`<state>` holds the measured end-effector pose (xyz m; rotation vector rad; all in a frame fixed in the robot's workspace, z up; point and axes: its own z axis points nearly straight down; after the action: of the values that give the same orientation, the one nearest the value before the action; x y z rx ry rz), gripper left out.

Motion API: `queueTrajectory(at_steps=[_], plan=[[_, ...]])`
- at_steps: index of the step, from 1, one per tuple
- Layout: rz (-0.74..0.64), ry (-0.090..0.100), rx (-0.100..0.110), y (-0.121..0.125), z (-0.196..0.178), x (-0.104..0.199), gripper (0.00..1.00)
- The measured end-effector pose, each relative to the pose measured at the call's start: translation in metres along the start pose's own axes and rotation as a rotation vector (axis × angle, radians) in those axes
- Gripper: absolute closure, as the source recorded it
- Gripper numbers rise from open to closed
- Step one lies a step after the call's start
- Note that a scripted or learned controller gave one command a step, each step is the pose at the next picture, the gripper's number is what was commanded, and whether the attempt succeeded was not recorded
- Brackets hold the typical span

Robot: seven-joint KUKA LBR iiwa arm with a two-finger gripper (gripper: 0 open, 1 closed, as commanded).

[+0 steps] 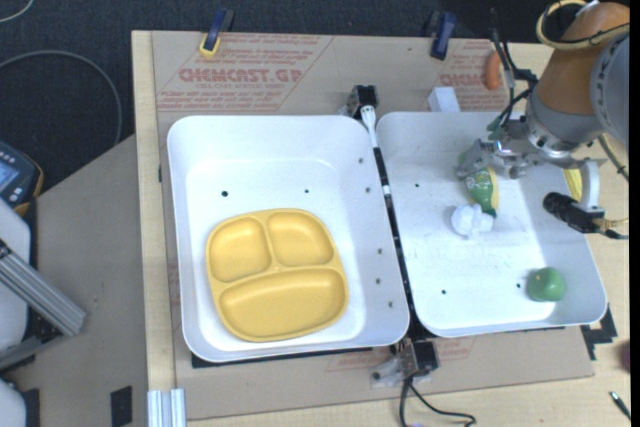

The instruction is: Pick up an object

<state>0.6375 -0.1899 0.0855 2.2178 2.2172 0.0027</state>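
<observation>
**Grey arm lowered over right-hand bin**

White plastic bins are seen side by side on a cardboard-covered desk (300, 65), viewed from above at a slant. In the left bin (200, 155) a yellow divided tray (277, 273) is laid flat, with two small compartments toward the far side and one long compartment toward the near side. Over the far right part of the right bin (420, 145) the grey arm (580, 75) with its orange band is reached in from the right, and its gripper (487, 167) is held low above a yellow-green object (484, 192), which lies just beneath it. Whether the fingers are spread or closed cannot be told, nor whether the object is touched. Just beside that object, toward the near side, a small white object (468, 221) is seen on the bin floor. A green ball-like object (546, 285) rests well apart, near the bin's near right corner. Blue and yellow clamps are fixed at the desk's far edge
</observation>
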Motion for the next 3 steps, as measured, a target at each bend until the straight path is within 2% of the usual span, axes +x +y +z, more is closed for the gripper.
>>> queueTrajectory(at_steps=[1, 2, 3], plan=[[0.001, 0.005, 0.009, -0.032, 0.001, 0.020, 0.00], [-0.003, 0.000, -0.003, 0.032, 0.000, -0.005, 0.00], [0.001, 0.003, 0.008, 0.005, 0.000, -0.014, 0.00]])
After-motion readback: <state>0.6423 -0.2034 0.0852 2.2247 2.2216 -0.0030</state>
